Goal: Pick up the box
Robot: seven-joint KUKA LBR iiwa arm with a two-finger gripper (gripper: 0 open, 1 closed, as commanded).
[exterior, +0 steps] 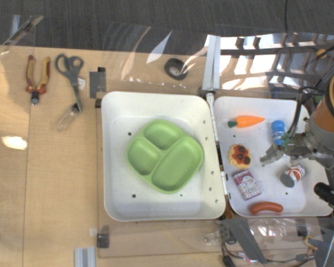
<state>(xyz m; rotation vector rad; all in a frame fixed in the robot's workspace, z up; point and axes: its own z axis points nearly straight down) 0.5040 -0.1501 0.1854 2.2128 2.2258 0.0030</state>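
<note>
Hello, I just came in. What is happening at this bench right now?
A robot arm reaches in from the right over the right bin. Its hand hovers near the bin's middle, beside a blue bottle, and holds nothing that can be seen. The box lies apart from it, toward the bin's left front, near a sausage, a carrot and a small pizza. The left bin holds a green divided plate. So the box is not yet picked up.
</note>
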